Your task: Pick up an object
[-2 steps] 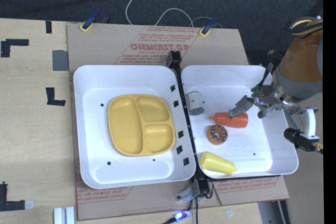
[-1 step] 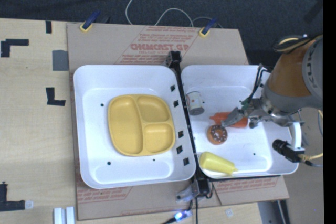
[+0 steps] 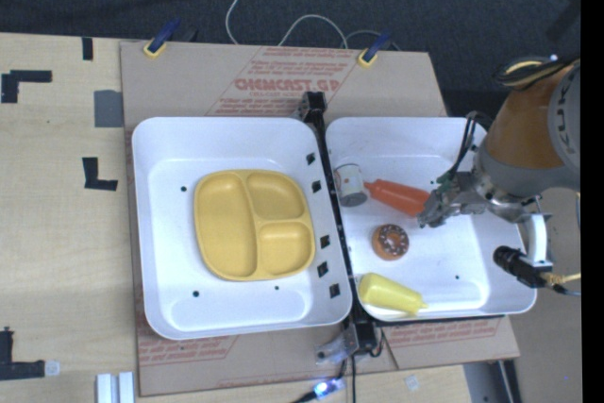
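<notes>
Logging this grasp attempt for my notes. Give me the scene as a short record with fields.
left bin: yellow divided plate
right bin: orange carrot, small grey cylinder, brown donut, yellow wedge-shaped item
end effector: low in the right bin, at the carrot's right end
grasp: not visible

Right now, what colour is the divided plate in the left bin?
Pale yellow, the divided plate seen in the camera view.
</notes>
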Tool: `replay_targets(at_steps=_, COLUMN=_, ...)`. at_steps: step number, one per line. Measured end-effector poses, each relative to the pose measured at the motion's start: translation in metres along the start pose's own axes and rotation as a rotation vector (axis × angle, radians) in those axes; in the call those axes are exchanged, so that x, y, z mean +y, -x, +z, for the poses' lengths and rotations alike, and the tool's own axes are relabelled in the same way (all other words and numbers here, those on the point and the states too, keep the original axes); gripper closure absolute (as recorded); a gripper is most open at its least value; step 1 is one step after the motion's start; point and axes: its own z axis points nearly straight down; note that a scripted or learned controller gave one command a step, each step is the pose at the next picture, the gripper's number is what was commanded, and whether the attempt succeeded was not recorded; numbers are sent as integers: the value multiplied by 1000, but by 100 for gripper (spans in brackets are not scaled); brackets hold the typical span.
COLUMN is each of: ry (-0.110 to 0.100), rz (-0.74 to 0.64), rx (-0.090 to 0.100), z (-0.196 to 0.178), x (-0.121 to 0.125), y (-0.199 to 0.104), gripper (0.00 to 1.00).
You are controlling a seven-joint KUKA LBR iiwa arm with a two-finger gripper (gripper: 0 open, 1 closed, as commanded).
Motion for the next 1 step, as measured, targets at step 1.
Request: replay_targets(at_steps=1, ry=7, rz=2, rx=-2, z=-52, x=-9, y=1, gripper=100)
